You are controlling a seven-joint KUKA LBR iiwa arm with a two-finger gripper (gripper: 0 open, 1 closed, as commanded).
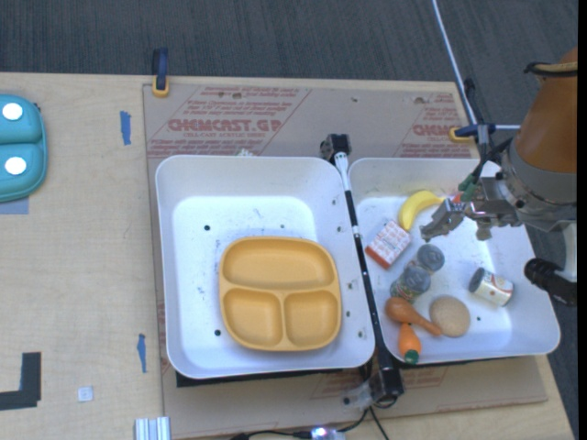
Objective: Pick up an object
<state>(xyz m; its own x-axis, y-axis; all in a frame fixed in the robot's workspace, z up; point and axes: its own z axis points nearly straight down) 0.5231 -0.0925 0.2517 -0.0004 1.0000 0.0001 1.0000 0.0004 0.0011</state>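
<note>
The right bin holds several small objects: a yellow banana, a red and white box, a grey-blue lump on a darker piece, two orange carrots, a tan round piece and a small white can. My gripper hangs over the back of this bin, just right of the banana. Its fingers stand open with nothing between them.
The left bin holds a yellow divided plate. A black divider runs between the bins. A teal device lies at the bench's far left. The arm's grey and orange body overhangs the right bin's far right side.
</note>
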